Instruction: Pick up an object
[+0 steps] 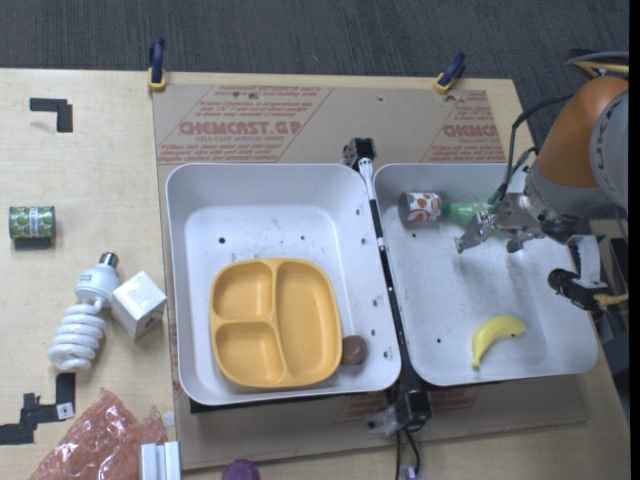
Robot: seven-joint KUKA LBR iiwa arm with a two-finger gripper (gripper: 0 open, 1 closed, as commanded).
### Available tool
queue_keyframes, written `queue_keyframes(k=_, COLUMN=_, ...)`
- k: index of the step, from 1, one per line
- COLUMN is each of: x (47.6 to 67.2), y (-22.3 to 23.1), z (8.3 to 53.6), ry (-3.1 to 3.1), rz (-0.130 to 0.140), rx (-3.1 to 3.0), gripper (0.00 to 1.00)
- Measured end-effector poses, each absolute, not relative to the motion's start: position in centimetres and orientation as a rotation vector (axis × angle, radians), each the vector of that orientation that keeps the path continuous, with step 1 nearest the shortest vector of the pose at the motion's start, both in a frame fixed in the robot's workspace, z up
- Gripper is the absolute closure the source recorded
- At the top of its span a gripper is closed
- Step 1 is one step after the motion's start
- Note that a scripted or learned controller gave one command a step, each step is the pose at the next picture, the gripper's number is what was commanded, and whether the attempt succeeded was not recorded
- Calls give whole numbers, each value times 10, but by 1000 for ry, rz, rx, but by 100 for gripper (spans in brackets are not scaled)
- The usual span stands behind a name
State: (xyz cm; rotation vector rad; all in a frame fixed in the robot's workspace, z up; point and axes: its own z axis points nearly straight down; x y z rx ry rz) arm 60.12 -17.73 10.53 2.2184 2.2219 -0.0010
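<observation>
In the right bin (pixel 560 363) a yellow banana (pixel 495 336) lies near the front. A small bottle with a white and orange label (pixel 422 207) and a green end (pixel 464 210) lies on its side at the back left. My gripper (pixel 489 244) hangs over the back of this bin, just right of the bottle's green end and well behind the banana. Its fingers are spread open with nothing between them. The arm's orange band (pixel 575 138) shows at the right edge.
The left bin (pixel 185 268) holds a yellow divided plate (pixel 276 321) and a small brown round object (pixel 353 349) at the plate's right. Outside the bins at the left lie a spiral light bulb (pixel 82 313), a white cube (pixel 139 304) and a green can (pixel 31 223).
</observation>
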Motion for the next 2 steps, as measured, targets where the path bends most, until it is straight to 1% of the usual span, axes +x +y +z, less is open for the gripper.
queue_keyframes(k=1, x=654, y=-139, z=90, ry=2237, rz=-22, rx=2228, gripper=0)
queue_keyframes(k=2, x=655, y=-138, z=100, ry=2238, rz=-20, rx=2224, gripper=100)
